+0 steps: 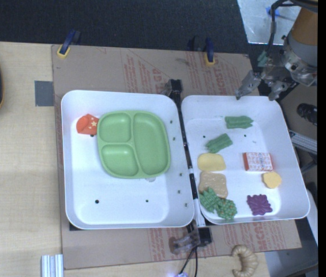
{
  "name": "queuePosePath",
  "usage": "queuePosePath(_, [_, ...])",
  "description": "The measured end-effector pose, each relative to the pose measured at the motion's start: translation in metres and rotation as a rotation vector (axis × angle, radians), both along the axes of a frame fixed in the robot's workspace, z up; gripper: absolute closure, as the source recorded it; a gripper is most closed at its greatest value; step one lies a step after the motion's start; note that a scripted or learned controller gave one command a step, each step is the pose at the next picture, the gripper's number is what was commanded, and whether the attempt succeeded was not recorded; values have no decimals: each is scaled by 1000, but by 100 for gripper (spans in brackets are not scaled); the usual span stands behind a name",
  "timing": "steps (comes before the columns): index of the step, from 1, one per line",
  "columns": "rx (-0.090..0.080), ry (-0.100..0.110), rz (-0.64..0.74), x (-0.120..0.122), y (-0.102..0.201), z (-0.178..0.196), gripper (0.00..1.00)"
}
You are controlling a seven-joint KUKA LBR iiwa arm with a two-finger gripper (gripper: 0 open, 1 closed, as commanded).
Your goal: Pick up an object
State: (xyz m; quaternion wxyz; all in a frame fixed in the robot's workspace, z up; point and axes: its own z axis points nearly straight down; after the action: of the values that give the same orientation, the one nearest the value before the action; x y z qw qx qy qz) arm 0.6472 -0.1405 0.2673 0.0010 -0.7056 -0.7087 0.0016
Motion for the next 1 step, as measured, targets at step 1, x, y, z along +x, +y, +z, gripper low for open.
queuePosePath(1, [-2, 5, -4, 8, -76, -75, 0])
